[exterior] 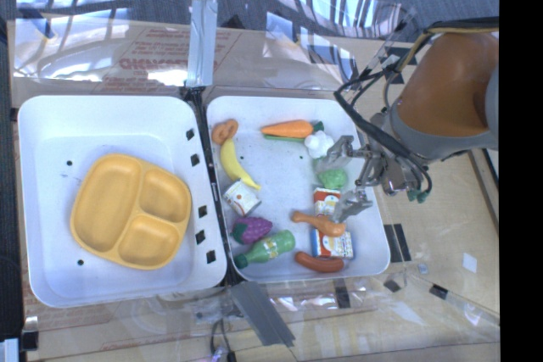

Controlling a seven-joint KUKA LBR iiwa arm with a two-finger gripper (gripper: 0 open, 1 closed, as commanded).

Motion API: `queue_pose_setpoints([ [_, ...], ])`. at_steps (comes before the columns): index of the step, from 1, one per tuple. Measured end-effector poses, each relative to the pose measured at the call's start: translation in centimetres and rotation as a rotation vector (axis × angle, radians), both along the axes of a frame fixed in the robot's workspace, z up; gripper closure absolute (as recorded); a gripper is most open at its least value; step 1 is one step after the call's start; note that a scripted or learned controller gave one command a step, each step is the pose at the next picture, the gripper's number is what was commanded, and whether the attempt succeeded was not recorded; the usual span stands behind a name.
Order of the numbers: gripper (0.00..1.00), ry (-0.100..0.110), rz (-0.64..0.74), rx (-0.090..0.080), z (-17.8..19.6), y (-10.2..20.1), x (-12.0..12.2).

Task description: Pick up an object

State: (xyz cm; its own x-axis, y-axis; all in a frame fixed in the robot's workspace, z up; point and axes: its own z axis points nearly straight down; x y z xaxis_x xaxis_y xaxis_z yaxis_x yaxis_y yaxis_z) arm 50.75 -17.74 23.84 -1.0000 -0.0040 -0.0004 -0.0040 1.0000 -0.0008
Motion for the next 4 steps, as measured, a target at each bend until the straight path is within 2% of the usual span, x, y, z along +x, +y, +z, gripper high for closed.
queue_pose_setpoints([
  [1,0.0,0.002,0.012,0.001,-6.5,-2.9,-3.0],
  [2,0.0,-0.006,-0.103,-0.001,-14.5,-2.3,-1.7],
  [3,1.0,-0.01,-0.095,-0.003,-13.3,-2.2,-1.5],
  [4,1.0,-0.001,0.218,0.001,-11.9,-3.2,-0.4],
])
